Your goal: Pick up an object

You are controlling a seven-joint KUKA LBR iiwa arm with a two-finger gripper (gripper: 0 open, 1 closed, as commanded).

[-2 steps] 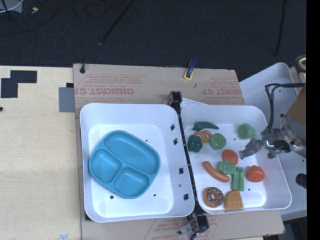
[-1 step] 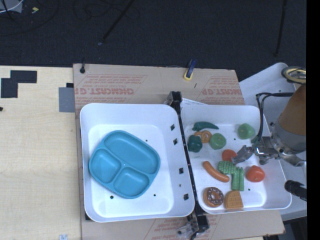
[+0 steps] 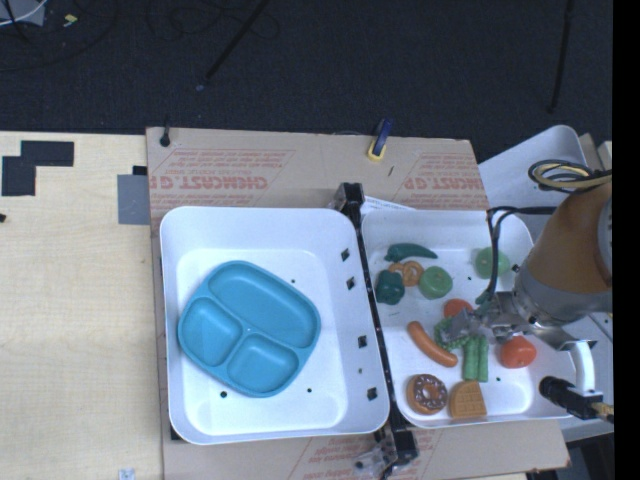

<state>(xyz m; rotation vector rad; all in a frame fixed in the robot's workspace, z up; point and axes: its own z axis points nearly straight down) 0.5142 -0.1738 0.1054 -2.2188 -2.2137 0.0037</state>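
Observation:
The right bin [image 3: 520, 230] holds several toy foods. Among them are an orange sausage [image 3: 432, 344], a green cucumber-like piece [image 3: 475, 359], a red tomato [image 3: 517, 352], a chocolate donut [image 3: 429, 393] and a tan cracker [image 3: 466, 400]. Further back lie a dark green pepper [image 3: 410, 252], a green ball [image 3: 435, 282] and a small red piece [image 3: 457, 308]. My gripper [image 3: 463, 326] is low in this bin, just above the cucumber piece and right of the sausage. Its tips are lost among the items.
The left bin [image 3: 190, 238] holds a blue three-part plate [image 3: 250, 326]. A black divider clamp [image 3: 351, 198] joins the bins. The arm's orange band [image 3: 572, 238] hangs over the right bin's far right side, with a cable [image 3: 556, 174] above it.

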